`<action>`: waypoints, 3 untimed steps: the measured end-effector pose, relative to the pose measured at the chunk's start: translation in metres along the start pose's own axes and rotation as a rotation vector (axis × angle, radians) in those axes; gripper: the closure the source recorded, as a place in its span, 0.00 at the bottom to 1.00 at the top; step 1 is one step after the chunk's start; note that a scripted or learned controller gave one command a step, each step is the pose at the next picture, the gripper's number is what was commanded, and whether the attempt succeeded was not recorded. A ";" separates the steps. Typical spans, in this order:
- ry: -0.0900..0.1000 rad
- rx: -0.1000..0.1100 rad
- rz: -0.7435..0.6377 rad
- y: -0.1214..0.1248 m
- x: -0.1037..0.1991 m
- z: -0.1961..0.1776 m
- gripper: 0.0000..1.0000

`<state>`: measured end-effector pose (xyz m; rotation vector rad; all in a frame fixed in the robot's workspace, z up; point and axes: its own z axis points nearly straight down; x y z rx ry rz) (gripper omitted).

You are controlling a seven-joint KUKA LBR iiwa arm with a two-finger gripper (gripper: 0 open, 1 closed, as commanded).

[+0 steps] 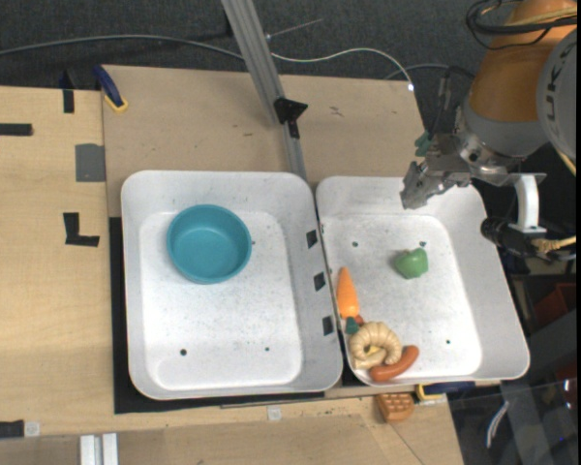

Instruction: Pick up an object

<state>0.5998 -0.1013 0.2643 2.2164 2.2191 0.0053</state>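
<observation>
Two shallow white bins side by side on a wooden bench. In the left bin (pixel 145 356), a blue bowl (pixel 209 243), upright, toward the far left part. In the right bin (pixel 484 308), a green pepper (pixel 411 263) near the middle, well apart from a cluster at the near left corner: a carrot (pixel 348 294) along the left wall, a beige pretzel (pixel 373 344) just below it, a sausage (pixel 396 363) touching the pretzel. Gripper (pixel 416 190) above the far edge of the right bin, nothing between its fingers, apart from the pepper. A grey metal bar (pixel 257 51) slanting across the bench behind the bins.
</observation>
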 end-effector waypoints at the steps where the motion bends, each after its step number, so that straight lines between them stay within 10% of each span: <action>1: 0.002 0.008 -0.004 -0.010 0.053 0.018 1.00; 3: 0.003 0.008 -0.006 -0.029 0.150 0.015 1.00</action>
